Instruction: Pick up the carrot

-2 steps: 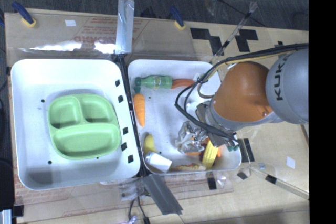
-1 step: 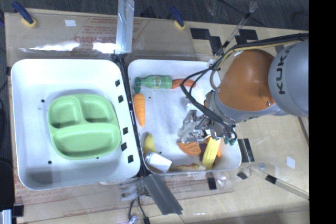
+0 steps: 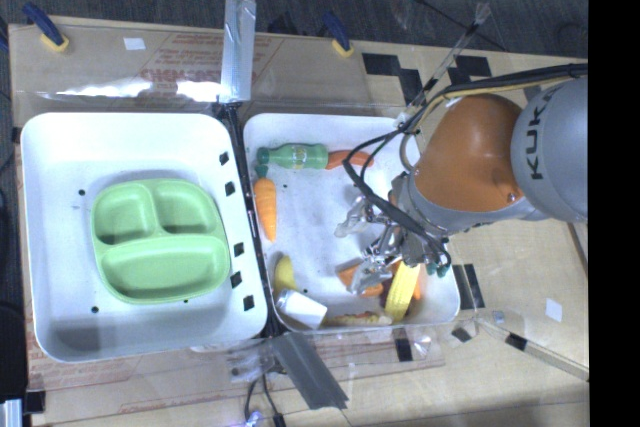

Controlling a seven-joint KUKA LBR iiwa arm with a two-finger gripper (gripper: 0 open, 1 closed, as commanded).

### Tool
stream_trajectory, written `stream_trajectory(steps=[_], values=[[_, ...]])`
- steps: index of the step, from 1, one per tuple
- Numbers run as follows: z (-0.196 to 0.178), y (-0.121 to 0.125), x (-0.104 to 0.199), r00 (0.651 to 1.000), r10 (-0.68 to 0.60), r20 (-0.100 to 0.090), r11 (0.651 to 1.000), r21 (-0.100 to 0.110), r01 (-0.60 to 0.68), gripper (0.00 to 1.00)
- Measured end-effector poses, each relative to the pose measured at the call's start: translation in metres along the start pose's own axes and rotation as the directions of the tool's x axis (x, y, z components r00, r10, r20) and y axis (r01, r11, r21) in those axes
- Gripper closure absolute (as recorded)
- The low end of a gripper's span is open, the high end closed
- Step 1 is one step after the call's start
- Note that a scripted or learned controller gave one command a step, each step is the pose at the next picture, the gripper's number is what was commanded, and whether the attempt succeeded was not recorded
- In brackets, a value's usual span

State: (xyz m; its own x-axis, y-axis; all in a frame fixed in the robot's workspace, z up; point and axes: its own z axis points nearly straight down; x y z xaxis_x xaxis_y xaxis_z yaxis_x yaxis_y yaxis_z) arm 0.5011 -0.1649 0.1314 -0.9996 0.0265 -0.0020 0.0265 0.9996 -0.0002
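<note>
The carrot (image 3: 265, 206) is orange with a green top and lies lengthwise against the left wall of the right bin (image 3: 330, 127). My gripper (image 3: 362, 240) hangs over the right half of that bin, well to the right of the carrot and apart from it. Its fingers point left and stand open, with bare bin floor between them. A small orange piece (image 3: 357, 278) lies just below the lower finger. The arm's orange band (image 3: 472, 153) covers the bin's right side.
A green bottle (image 3: 292, 156) lies along the back wall with an orange item (image 3: 347, 157) beside it. A yellow corn cob (image 3: 401, 286), a banana (image 3: 284, 271) and a white cup (image 3: 301, 308) crowd the front. The left bin (image 3: 60, 145) holds a green divided plate (image 3: 158, 240).
</note>
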Motion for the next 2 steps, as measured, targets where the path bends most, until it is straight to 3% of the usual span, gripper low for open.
stream_trajectory(steps=[1, 2], values=[[0.039, -0.022, 0.023, 0.964, 0.267, -0.003, 0.964, -0.001, -0.267, 0.00], [0.029, -0.020, 0.021, 0.966, 0.257, -0.001, 0.966, -0.002, -0.257, 1.00]])
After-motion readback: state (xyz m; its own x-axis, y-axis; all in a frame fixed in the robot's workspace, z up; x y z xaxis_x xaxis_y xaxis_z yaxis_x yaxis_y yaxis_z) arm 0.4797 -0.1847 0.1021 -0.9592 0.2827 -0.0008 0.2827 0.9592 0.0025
